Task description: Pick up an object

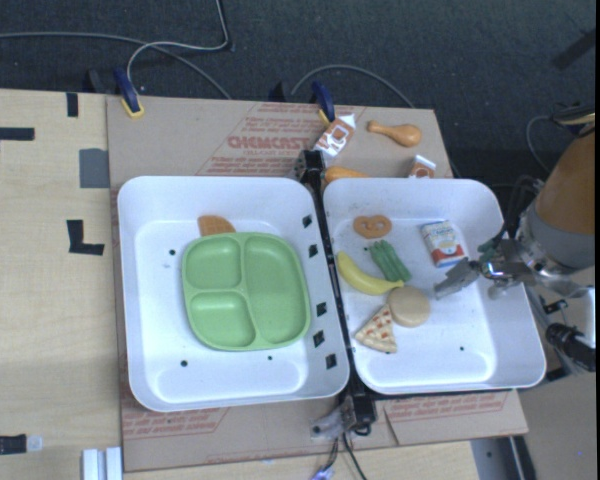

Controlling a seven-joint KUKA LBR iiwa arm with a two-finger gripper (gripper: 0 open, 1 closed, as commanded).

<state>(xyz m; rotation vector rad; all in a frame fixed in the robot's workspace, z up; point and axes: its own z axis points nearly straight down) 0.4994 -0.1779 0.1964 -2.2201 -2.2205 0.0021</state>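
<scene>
Gripper (458,280), its opening unclear and holding nothing visible, hovers mid-right beside a round bun (412,307): light, rigid-looking plastic, best pinched across its sides.

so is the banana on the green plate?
No, the banana lies in the right bin; the green plate sits in the left bin.
</scene>
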